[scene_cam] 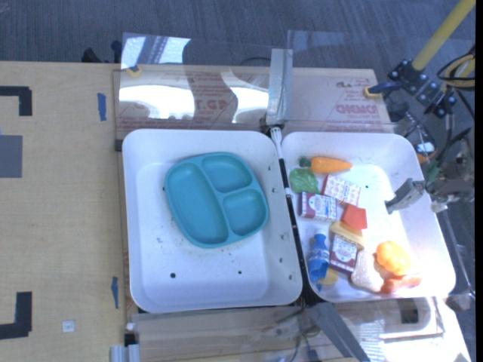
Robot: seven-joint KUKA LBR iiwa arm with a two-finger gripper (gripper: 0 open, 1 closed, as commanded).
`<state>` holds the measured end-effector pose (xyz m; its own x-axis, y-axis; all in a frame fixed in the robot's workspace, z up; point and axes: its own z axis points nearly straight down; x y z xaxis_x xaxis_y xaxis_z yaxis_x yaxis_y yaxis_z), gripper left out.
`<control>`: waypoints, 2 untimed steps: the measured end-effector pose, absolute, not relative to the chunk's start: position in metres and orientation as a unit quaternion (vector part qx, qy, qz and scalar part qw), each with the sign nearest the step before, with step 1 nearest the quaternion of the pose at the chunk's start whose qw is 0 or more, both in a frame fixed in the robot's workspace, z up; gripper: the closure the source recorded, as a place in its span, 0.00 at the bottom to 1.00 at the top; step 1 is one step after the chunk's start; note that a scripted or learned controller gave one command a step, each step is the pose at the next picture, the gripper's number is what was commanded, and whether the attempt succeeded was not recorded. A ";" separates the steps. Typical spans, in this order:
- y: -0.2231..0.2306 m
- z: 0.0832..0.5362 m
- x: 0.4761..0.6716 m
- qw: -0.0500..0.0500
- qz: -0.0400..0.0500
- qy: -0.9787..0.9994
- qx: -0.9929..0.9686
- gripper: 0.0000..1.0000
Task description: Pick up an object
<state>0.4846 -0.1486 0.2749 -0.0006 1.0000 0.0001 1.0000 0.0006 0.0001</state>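
Observation:
The right bin (pixel 423 236) holds a heap of toy food: an orange carrot (pixel 330 165), a green leafy piece (pixel 304 180), small printed cartons (pixel 343 191), a red block (pixel 355 217), a blue bottle (pixel 318 256) and an orange fruit (pixel 392 257). My gripper (pixel 409 194) hangs over the right rim of this bin, to the right of the cartons and above the orange fruit. It touches none of the objects and nothing is seen in its grasp.
A teal divided plate (pixel 217 198) lies in the left bin (pixel 143 262). A clear panel and a metal post (pixel 278 89) stand behind the bins. Cables and a yellow pole (pixel 445 29) crowd the upper right.

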 end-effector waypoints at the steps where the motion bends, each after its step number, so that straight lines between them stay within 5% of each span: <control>1: -0.109 0.158 0.526 0.005 0.003 -0.733 -0.680 0.00; 2: -0.124 0.094 0.572 -0.005 -0.004 -0.736 -0.677 0.00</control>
<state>0.5716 -0.1238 0.0939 -0.0837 0.9965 -0.0012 0.9964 0.0837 0.0129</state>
